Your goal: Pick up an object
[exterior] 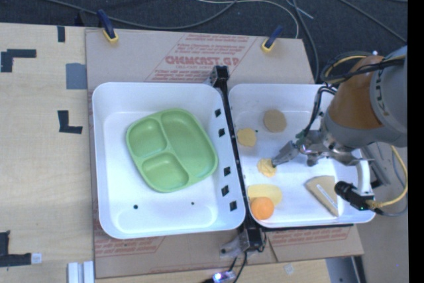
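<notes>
My gripper (283, 156) reaches in from the right over the right bin (291, 95), with its tip just right of a small yellow food piece (265, 168). I cannot make out anything held in it. Around it lie a tan round cookie (274, 120), a small yellow disc (247, 137), a flat yellow slice (266, 193) with an orange ball (263, 209) against it, and a bread-like wedge (322, 194) near the bin's front right corner.
A green divided plate (172, 149) lies in the left bin (112, 209). A black divider (227, 142) runs between the bins. The arm's grey and orange body (361, 109) hangs over the right bin's right side. Cables trail behind the bench.
</notes>
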`<state>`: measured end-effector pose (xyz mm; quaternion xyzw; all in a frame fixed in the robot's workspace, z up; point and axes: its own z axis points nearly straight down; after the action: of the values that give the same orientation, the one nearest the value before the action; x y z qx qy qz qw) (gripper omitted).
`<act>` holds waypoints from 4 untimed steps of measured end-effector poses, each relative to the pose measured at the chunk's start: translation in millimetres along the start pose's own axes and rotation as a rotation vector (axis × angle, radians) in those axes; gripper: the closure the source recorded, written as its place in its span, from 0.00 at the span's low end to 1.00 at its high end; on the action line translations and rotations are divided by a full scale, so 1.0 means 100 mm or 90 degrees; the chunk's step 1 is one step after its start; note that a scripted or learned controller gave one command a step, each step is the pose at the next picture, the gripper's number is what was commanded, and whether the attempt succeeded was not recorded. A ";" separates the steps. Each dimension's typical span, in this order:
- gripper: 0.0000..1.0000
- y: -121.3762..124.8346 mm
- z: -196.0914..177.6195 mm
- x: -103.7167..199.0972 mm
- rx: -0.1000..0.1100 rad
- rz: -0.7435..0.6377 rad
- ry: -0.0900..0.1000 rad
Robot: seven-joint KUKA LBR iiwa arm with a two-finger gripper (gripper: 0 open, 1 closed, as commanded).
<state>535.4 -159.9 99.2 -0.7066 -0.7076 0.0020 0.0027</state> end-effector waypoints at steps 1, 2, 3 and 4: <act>0.00 0.02 0.11 -0.01 -0.006 0.001 -0.001; 1.00 0.02 0.01 -0.01 -0.009 0.000 -0.003; 1.00 0.04 -0.40 0.00 -0.005 0.000 -0.001; 1.00 0.00 -0.84 0.02 -0.006 0.000 -0.001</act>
<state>535.8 -157.7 182.7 -0.7066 -0.7076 -0.0008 -0.0010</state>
